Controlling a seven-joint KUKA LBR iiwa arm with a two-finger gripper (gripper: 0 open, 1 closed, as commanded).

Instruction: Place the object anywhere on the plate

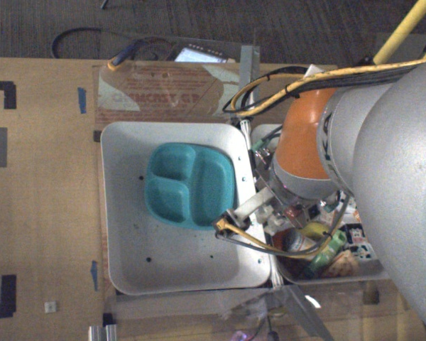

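Note:
A teal plate (190, 185) with three compartments lies in the upper middle of the left white bin (128, 212), with nothing on it. My gripper (290, 220) hangs under the orange wrist band, just right of the wall between the two bins and over the left part of the right bin (341, 270). Below it lie a yellow object (314, 229), a green object (327, 250) and a dark round object (295, 241). The arm hides much of that bin. I see nothing clearly held.
A printed, colourful packet (356, 237) lies at the right bin's lower right. The grey arm covers the right side of the view. A clear sheet (163, 91) rests on the bench behind the left bin.

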